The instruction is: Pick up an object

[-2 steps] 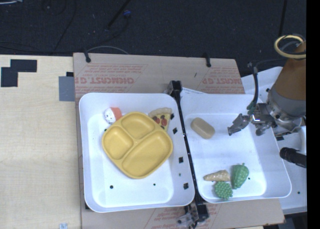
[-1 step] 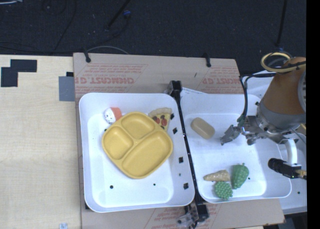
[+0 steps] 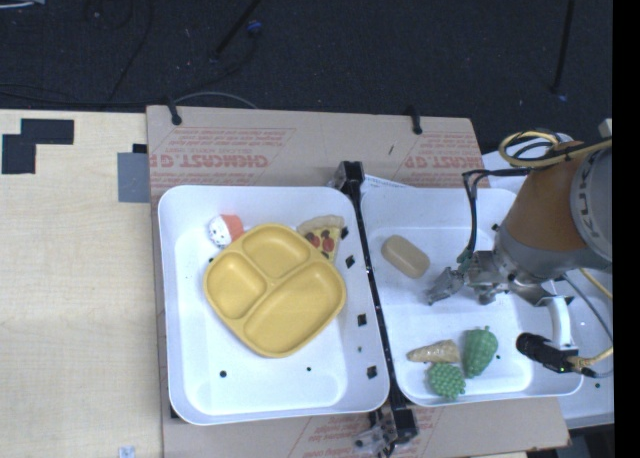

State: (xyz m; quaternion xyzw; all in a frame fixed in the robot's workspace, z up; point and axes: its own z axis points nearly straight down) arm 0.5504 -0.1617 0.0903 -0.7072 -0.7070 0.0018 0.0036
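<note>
Tan oval object (image 3: pixel 405 256), right-centre of frame, judged light, smooth; best pinched across short width. Gripper (image 3: pixel 452 286) seen spread, nothing held.

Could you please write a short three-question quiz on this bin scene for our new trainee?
1. True or false: the yellow divided plate lies in the right bin.
2. Which thing lies nearest the gripper? A) tan oval piece B) pizza slice C) orange-and-white toy
3. How many green toys lie near the right bin's front edge?

Key: 1. False, it lies in the left bin. 2. A. 3. Two.
</note>
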